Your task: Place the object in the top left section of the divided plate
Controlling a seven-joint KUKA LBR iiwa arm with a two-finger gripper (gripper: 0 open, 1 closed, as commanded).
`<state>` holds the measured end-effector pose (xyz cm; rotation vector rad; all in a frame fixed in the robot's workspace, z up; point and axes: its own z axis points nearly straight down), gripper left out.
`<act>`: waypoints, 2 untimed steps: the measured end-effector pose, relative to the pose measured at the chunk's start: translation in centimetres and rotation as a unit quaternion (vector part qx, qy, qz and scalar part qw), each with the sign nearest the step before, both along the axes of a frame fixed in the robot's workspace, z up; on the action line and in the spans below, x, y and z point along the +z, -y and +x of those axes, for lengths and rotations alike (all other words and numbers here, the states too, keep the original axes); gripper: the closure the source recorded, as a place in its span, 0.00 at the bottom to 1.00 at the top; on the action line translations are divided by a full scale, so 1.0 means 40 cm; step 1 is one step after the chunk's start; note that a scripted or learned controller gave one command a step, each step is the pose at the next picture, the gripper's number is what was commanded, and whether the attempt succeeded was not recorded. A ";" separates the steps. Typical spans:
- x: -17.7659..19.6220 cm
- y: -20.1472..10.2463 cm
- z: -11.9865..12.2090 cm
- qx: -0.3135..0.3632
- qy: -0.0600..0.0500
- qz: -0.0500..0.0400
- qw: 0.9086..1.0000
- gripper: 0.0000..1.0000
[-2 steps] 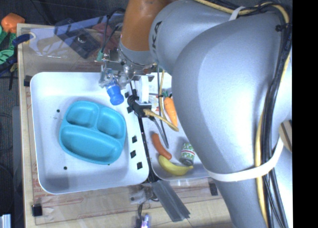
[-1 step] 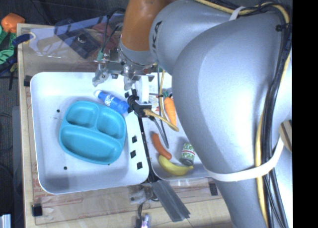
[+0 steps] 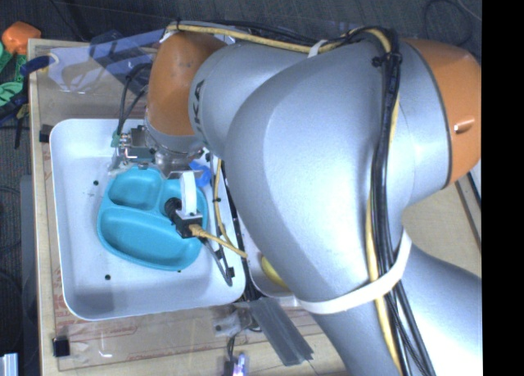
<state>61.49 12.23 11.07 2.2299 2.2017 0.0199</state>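
My wrist low over blue divided plate (image 3: pixel 143 223) in left bin (image 3: pixel 74 202), near top left section for drop. Jaws state: can't tell, arm blocks.

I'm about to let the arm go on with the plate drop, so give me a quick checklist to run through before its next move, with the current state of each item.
1. Blue divided plate lies in the left white bin: ok.
2. Gripper is over the plate's upper end: ok.
3. Object seen between the fingers: cannot tell, the wrist hides them.
4. Top left section of the plate free: cannot tell, the gripper partly covers it.
5. Yellow cable clear of the plate: not ok, it hangs over the plate's right edge.
6. Right bin's state: cannot tell, the grey arm covers it.
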 end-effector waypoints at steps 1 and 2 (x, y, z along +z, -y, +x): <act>0.019 0.000 -0.003 0.002 -0.003 0.000 1.000 1.00; 0.019 0.000 -0.003 0.002 -0.003 0.000 1.000 0.00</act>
